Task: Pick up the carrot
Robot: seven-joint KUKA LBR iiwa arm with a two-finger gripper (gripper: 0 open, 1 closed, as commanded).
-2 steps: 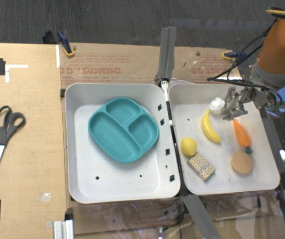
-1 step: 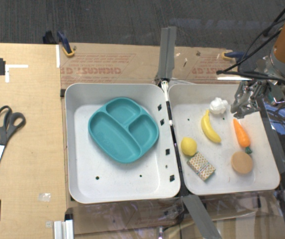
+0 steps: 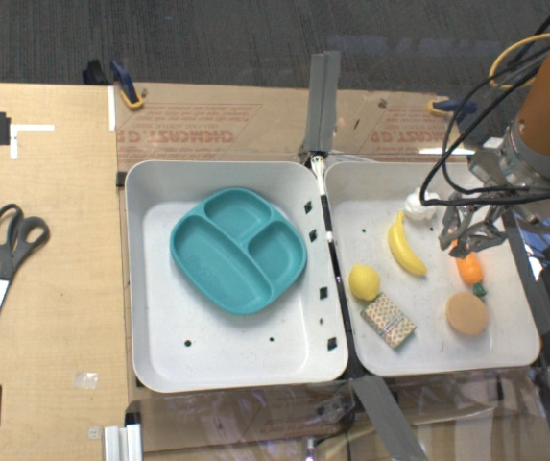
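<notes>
Two white bins side by side on the tabletop (image 3: 54,353). In the left bin (image 3: 150,344), a teal divided plate (image 3: 239,250). In the right bin (image 3: 428,353): banana (image 3: 405,248), lemon (image 3: 364,282) just left of it, patterned box (image 3: 389,320) below the lemon, tan round thing (image 3: 467,314), white object (image 3: 418,206) above the banana. Carrot (image 3: 469,269) right of the banana, small, bright orange, green at its lower end, upper end hidden under the gripper (image 3: 465,236). Gripper directly over the carrot; open or closed impossible to tell. Scissors (image 3: 8,257) far left of the banana.
</notes>
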